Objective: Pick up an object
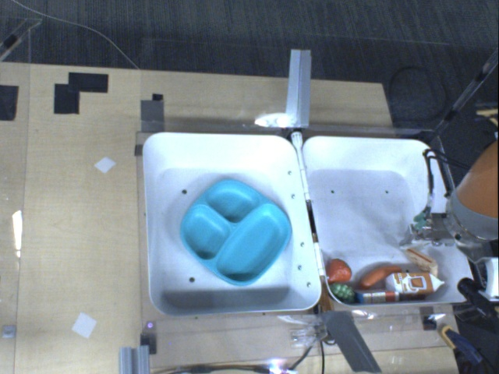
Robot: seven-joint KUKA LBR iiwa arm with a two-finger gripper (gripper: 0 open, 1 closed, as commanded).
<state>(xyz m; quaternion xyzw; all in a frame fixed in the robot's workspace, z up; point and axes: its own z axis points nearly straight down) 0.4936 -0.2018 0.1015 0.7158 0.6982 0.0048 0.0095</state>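
Along the near wall of the right bin [366, 181] lie several small items: a red round piece [338, 270], a green piece [341, 291], an orange sausage-shaped piece [380, 274] and a small bottle [411, 285] on its side with a brown-and-white label. A thin tan piece [421, 255] rests just above the bottle. My gripper [427, 231] reaches in from the right and hangs low over the bin's right side, just above the tan piece and the bottle. The arm's orange band [479, 189] is at the frame's right edge.
The left bin [160, 209] holds a blue divided plate [234, 231] in its middle. A metal post [299, 88] stands behind the wall between the bins. Cables run along the right bin's right rim [437, 178]. The far half of the right bin is bare white floor.
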